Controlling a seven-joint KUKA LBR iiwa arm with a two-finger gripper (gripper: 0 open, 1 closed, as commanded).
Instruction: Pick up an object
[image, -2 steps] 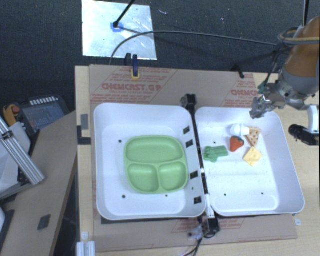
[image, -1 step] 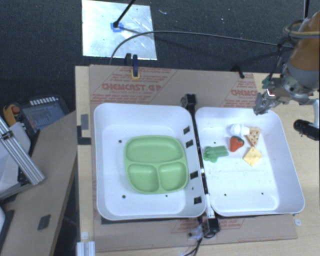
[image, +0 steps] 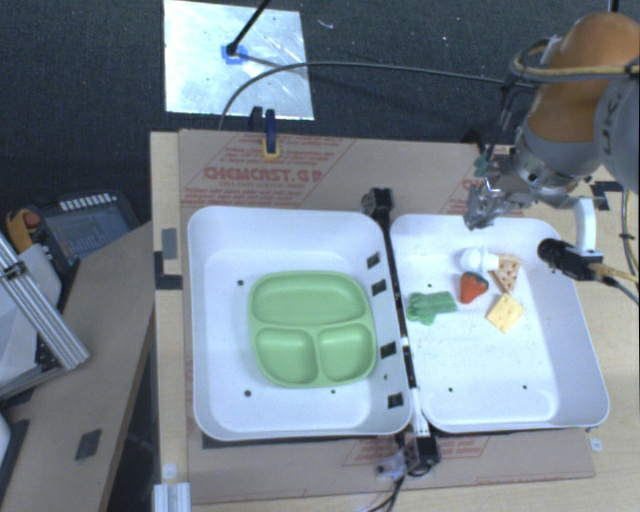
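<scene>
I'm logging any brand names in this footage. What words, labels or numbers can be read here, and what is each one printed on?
"CHEMCAST GP": red print, upside down, on the brown paper sheet under the two white bins, near its far edge.
More red print on the same sheet near the end effector and along the near edge: too small and cut off to read.
The dark handheld device on the side table has a screen and keys: too blurred to read.

Pale green divided plate (image: 305, 328) in the left white bin (image: 215, 300) — right white bin (image: 560, 390) shows a darker green piece (image: 431, 306), red strawberry (image: 473, 288), yellow wedge (image: 504, 313) — orange-banded grey arm (image: 585, 70).
</scene>
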